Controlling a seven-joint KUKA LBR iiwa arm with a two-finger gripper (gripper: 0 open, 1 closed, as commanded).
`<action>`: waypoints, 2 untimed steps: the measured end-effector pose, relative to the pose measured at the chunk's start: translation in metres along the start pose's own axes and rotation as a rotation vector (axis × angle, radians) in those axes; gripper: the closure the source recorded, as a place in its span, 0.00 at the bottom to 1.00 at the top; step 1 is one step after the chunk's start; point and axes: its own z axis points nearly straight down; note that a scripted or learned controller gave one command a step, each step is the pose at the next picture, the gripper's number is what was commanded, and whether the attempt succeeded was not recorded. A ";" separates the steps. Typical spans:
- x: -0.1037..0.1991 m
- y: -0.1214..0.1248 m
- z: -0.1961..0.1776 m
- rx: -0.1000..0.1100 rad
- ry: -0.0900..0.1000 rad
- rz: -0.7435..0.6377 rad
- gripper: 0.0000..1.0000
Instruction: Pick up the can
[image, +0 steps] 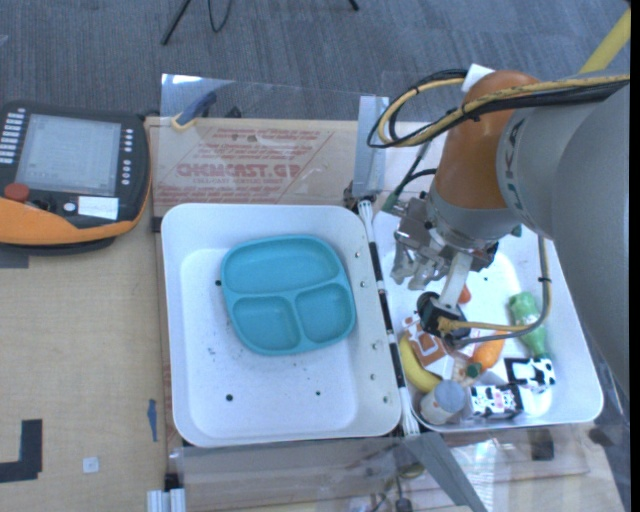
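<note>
A brown bench (80, 330) bears two white bins side by side, with a teach pendant (70, 180) parked off at the far left, out of the arm's reach. The left bin (190, 400) holds just a teal plate (288, 295), lying flat in the middle. It plays no part in this job.

The right bin (575, 390) is where the clutter sits, and the arm reaches over it. The gripper (420, 268) hangs above the bin's far left part, beside the divider. Its fingers (403, 265) look spread apart with nothing between them, so we judge it has no grip on anything yet.

We take the can (445, 398) to be the round, grey-topped thing at the bin's near left corner, apparently upright. It is crowded: a banana (415, 365) lies just beside it on the divider side, and a cow-patterned carton (495, 400) presses close on the other. A green bottle (525, 320) lies farther right, well clear.

The gripper is near the can but not over it, so we reckon it must travel towards the near edge before descending. The tight neighbours leave little room for the fingers, and the banana could be nudged or caught.
</note>
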 end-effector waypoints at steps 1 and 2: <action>0.000 0.001 -0.010 0.000 0.000 0.000 1.00; 0.000 0.002 -0.019 0.000 -0.001 0.000 1.00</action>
